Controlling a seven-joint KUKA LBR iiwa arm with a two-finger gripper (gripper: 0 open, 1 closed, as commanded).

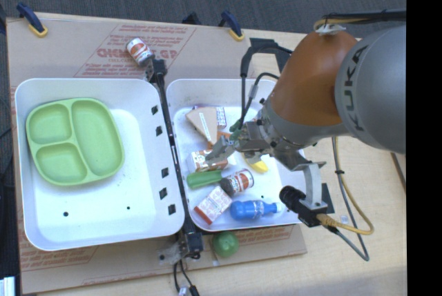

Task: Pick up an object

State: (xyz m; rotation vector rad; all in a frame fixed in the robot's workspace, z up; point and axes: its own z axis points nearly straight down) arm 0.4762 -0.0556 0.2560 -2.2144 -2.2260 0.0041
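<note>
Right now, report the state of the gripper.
Two-finger gripper: low in the right white bin over the small brown-and-white packet; whether it is open or closed cannot be told.

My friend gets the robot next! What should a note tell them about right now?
Gripper: low inside the right bin, over the pile; whether its fingers are open or shut is hard to tell, and nothing shows between them.
Right bin holds: a brown wedge, a small packet, a green stick, a red-label can, a blue bottle, a red-and-white box, a yellow piece.
Left bin: green tray.
Outside the bins: a can on the cardboard, a green ball at the front.
Done: nothing lifted yet.
Left: grasp one thing and raise it.
</note>
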